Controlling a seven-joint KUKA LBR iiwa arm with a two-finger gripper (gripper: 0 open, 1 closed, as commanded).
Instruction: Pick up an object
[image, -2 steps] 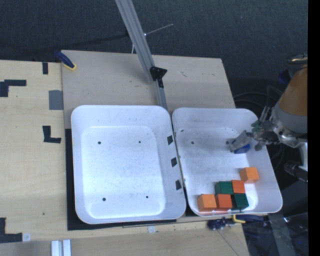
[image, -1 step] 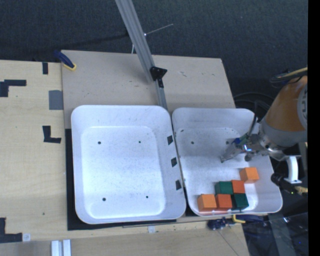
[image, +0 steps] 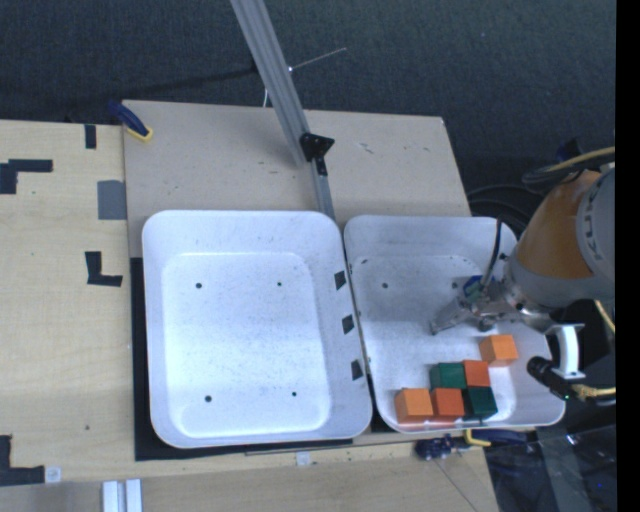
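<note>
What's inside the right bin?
The right bin holds orange and green blocks clustered in its near right corner, with the gripper just above them. The arm covers part of its right edge.

The robot arm (image: 570, 240) is cut off at the right side, so most of it is out of the picture. It covers the far right corner of the right bin (image: 400, 240). The gripper (image: 462, 312) is small and blurry. A green block (image: 449, 375) is partly hidden behind orange blocks (image: 462, 398). The bench (image: 60, 300) runs off the left side.
</note>
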